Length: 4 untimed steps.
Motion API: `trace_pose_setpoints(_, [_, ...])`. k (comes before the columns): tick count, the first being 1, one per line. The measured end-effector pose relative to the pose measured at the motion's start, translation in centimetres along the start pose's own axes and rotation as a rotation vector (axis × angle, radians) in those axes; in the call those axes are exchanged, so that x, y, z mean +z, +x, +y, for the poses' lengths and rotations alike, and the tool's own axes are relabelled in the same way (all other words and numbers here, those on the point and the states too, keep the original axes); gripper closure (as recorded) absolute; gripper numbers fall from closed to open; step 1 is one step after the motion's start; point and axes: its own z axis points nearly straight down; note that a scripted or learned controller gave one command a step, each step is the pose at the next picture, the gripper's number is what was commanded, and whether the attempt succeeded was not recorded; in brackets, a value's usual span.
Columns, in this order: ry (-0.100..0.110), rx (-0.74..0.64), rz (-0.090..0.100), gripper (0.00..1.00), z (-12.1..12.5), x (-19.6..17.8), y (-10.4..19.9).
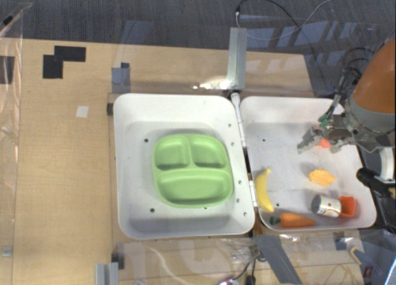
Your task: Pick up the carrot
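Note:
The carrot (297,220) is orange with a small green top and lies flat along the front wall of the right bin (278,123), its tip pointing right. My gripper (322,141) hangs over the right-centre of that bin, well behind the carrot and apart from it. It stands open, its grey fingers (305,142) spread. A small red thing (323,144) shows between them; I cannot tell whether it is touched.
A yellow banana (264,190) lies just left of the carrot. A tipped can (326,205) and a red-orange object (348,206) sit right behind the carrot. A yellow-orange piece (322,177) lies mid-bin. The left bin (133,154) holds a green divided plate (192,169).

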Motion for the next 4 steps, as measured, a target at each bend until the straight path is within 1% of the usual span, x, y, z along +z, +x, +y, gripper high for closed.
trace_pose_setpoints(1, [-0.010,-0.045,-0.004,0.00,-3.1,10.0,-3.7])
trace_pose_setpoints(2, [-0.016,-0.047,-0.004,1.00,-2.9,8.9,-3.5])
trace_pose_setpoints(3, [-0.004,0.047,-0.001,1.00,-1.7,-2.0,0.7])
trace_pose_setpoints(4, [-0.003,0.047,-0.001,0.00,-1.7,-2.0,0.7])
